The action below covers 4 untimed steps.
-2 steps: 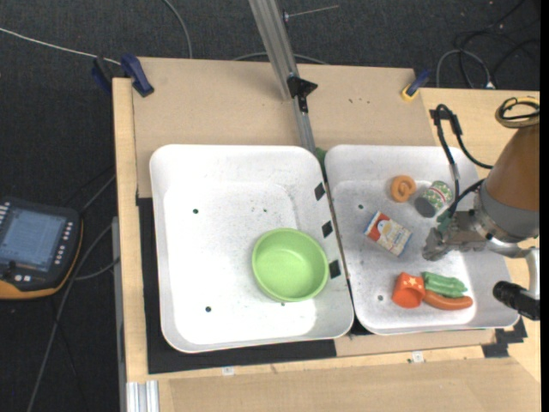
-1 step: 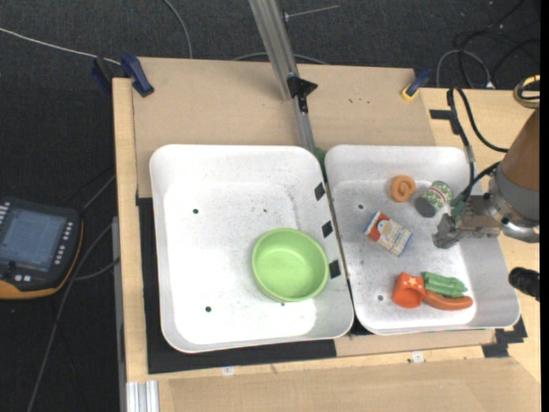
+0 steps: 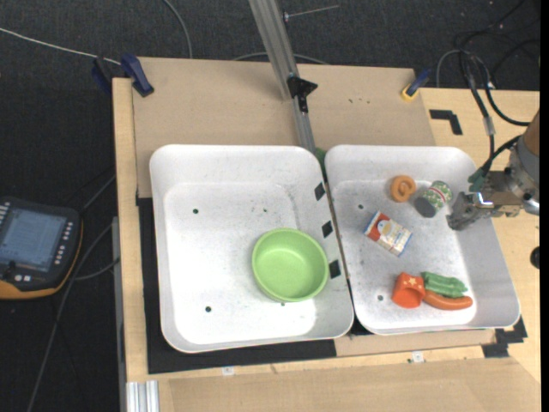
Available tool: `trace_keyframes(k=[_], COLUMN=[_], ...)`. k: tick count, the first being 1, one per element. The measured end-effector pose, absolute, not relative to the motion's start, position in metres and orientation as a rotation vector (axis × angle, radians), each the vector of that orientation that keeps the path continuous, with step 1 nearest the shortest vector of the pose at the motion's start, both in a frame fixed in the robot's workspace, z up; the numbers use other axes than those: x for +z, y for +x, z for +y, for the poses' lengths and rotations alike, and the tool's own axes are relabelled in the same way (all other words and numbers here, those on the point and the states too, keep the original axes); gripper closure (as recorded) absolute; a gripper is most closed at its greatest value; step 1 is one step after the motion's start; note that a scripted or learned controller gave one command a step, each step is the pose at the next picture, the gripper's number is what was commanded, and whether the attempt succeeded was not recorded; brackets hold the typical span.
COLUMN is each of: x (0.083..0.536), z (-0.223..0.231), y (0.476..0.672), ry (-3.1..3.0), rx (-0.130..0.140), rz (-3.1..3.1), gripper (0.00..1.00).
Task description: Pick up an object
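The right bin (image 3: 480, 256) holds several small objects. An orange round piece (image 3: 402, 187) lies near its back. Beside it is a small green-and-white can (image 3: 434, 197) on its side. A little white carton with red print (image 3: 388, 233) lies in the middle. A red, orange and green toy vegetable (image 3: 431, 288) rests near the front. My gripper (image 3: 461, 215) hangs at the bin's right side, just right of the can and apart from it. I see nothing held in it. In the left bin sits a green bowl (image 3: 289, 264).
The left bin (image 3: 189, 230) is bare around the bowl. A metal pole (image 3: 283, 50) slants in from the top to the gap between the bins. Cables lie at the right. A handheld pendant (image 3: 34, 243) sits on the floor at the left.
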State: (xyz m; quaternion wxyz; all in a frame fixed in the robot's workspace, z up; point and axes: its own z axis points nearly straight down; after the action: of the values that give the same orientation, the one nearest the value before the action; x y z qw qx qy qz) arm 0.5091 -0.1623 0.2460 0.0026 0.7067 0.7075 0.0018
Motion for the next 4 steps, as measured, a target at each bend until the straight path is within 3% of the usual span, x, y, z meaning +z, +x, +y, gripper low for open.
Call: trace_keyframes(k=[1,3,4], x=[0.268,0.250,0.255], z=[-0.162,-0.055,-0.004], y=[0.510,0.532,0.556], ry=[2.219,2.217,2.216], rx=[0.002,0.001,0.002], rz=[2.220,2.227,2.228], gripper=[1.00,1.00,1.00])
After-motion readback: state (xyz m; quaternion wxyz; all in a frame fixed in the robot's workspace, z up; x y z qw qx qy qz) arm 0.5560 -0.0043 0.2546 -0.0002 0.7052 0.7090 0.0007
